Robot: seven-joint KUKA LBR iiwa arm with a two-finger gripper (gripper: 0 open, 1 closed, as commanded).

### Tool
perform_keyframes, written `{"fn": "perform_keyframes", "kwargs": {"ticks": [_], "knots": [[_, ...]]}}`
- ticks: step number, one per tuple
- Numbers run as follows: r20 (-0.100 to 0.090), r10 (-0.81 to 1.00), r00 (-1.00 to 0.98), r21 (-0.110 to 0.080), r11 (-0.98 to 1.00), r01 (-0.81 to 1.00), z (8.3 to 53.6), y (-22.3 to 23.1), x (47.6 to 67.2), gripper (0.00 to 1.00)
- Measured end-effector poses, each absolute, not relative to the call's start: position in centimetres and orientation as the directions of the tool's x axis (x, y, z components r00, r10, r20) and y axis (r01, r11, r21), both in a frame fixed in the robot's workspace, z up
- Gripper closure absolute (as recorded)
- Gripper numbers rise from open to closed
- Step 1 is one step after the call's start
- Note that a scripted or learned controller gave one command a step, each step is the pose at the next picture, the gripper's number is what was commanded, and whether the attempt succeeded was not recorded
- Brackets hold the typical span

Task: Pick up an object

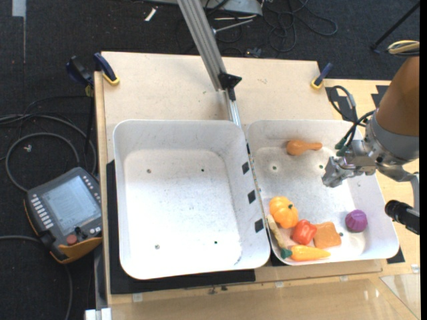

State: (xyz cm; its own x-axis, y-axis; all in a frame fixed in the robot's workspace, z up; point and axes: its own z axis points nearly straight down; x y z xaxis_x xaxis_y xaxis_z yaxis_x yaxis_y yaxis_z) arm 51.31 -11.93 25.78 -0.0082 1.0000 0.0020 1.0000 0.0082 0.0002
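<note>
Two white bins are seen on the bench [173,92], side by side. Six small objects are counted, all in the right bin [383,199]: one orange pear-shaped piece [303,147], one yellow-orange pepper [283,212], one red pepper [303,232], one orange block [327,235], one carrot [308,253] and one purple ball [356,221]. The left bin [133,145] is found far from the gripper [332,176], across the shared rims.

The gripper is placed over the floor of the right bin. Nothing is seen between its fingers, but it cannot be told if they are wide or narrow. The pear-shaped piece is located near the gripper, toward the far rim. The purple ball lies near it on the front side. The other four are grouped together further toward the front rim, apart from the gripper.

The bench is of light wood, with clamps at the far corners. A dark floor with cables is seen around it, and a handheld control pendant [63,212] is lying far beyond the left bin.
</note>
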Motion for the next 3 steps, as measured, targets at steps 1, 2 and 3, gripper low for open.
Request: {"fn": "perform_keyframes", "kwargs": {"ticks": [1, 2, 3], "knots": [[0.002, 1.0, -0.009, 0.0, 0.009, 1.0, 26.1, -6.0, 51.7, 1.0], [0.002, 1.0, -0.009, -0.001, 0.009, 1.0, 26.1, -0.4, 51.4, 1.0], [0.001, 1.0, -0.008, -0.001, 0.008, 1.0, 25.7, 5.2, 51.4, 1.0]]}}
